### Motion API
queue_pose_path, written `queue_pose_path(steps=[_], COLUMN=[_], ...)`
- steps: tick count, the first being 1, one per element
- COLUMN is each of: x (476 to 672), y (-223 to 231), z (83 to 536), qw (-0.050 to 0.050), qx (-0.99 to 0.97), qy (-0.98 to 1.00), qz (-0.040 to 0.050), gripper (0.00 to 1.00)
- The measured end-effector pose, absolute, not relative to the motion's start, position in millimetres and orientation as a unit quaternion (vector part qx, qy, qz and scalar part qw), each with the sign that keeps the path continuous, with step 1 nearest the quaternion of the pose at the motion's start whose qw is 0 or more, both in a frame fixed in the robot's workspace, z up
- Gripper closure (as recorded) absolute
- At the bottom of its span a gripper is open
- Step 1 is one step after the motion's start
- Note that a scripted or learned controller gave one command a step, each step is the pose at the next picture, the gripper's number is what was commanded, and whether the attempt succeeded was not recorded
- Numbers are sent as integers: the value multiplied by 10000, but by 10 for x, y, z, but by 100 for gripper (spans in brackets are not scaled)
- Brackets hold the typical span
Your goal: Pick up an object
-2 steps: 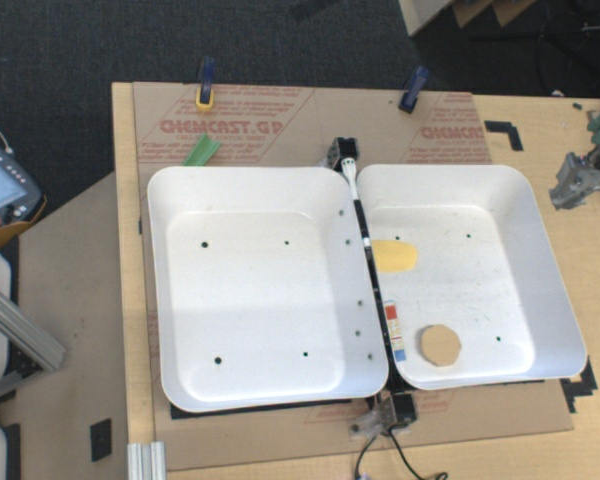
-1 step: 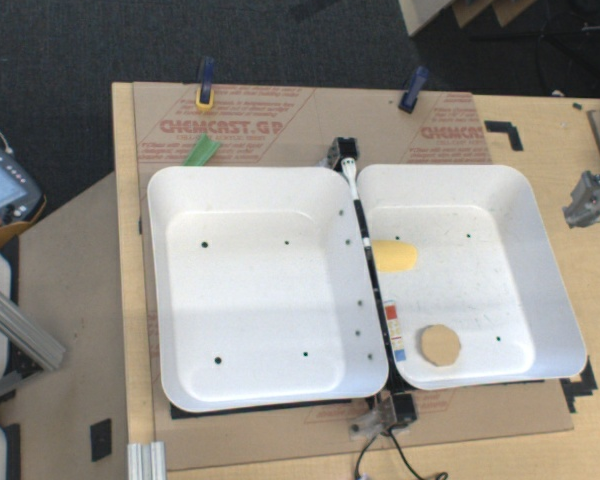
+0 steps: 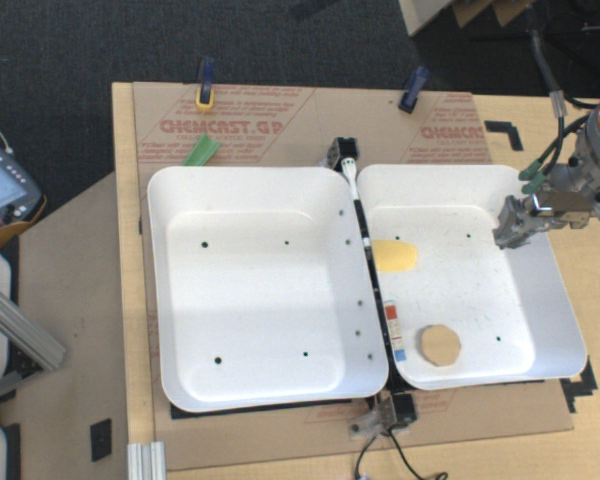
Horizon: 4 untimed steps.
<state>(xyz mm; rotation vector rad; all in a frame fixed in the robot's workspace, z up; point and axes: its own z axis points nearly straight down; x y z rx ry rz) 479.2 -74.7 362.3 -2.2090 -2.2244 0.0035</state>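
Two white bins sit side by side on the cardboard-topped bench. Right bin: a yellow piece lies by its left wall, a tan disc near the front rim — open floor between. Gripper hangs over the right rim; its opening cannot be told.

yellow piece, tan disc, white bins.

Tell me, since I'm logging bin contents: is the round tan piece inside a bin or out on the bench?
Inside. The round tan piece lies flat on the floor of the right bin, near its front edge.
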Motion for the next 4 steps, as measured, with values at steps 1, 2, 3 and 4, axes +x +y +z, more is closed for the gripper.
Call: queue_pose_path(steps=[1, 2, 3, 4], x=[4802, 4800, 4796, 4796], y=[-791, -58, 532, 907], z=[3757, 4044, 4161, 4431], qw=[-16, -14, -7, -13], qx=[-7069, -7040, -7044, -7054], qy=[-7073, -7102, -7098, -7088], qz=[-7, -25, -18, -23], gripper=[100, 100, 100, 100])
